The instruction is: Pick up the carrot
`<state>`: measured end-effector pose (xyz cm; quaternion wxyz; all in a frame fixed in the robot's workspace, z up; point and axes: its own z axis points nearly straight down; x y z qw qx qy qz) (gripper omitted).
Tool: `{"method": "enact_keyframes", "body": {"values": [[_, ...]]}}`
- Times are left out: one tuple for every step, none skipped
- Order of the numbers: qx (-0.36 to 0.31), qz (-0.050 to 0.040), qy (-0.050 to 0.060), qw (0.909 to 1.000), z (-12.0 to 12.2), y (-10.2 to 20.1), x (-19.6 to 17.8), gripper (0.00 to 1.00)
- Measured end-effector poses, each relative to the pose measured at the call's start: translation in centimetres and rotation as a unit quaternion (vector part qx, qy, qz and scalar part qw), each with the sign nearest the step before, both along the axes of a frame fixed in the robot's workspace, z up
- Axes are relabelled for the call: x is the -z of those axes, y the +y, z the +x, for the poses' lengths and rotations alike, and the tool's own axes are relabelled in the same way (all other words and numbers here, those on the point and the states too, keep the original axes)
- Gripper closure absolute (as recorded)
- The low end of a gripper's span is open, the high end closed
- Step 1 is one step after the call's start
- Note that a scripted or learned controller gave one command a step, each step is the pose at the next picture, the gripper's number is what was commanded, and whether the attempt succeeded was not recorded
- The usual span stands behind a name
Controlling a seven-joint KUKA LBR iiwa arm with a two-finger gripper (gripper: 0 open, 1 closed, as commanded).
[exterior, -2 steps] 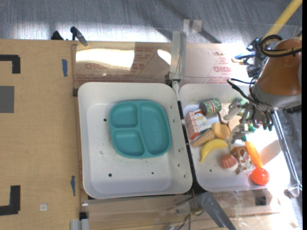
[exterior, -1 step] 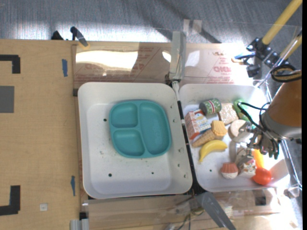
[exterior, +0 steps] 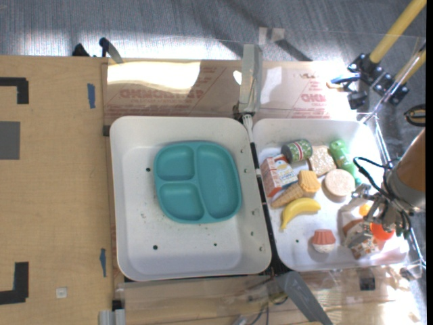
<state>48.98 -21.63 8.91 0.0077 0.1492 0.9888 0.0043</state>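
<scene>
The gripper (exterior: 376, 223) is low over the near right corner of the right bin (exterior: 298, 252), with the arm (exterior: 414, 171) coming in over that bin's right edge. An orange piece, seemingly the carrot (exterior: 382, 233), sits right at the fingertips, touching or just under them. Whether the pincer is spread or pinching cannot be told; cables and metal parts clutter that spot. Just beside it, toward the bin's near edge, lies a small printed packet (exterior: 362, 246). Further left in this bin are a banana (exterior: 300, 210), a cupcake (exterior: 323, 240), a round cookie (exterior: 338, 184) and a can (exterior: 297, 150). The left bin (exterior: 128, 202) carries 1 teal divided plate (exterior: 197, 181), well apart from the gripper.
</scene>
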Motion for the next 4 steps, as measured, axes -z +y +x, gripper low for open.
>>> {"method": "enact_keyframes", "body": {"values": [[-0.003, 0.0, -0.007, 1.0, 0.6, 0.4, -1.3, 1.0], [0.068, -0.0022, 0.007, 0.9977, -0.9, 4.0, -3.5, 1.0], [-0.001, -0.005, 0.002, 1.0, 4.9, 7.4, -0.2, 1.0], [-0.177, -0.0071, 0.004, 0.9841, -0.9, 2.6, -0.2, 1.0]]}}
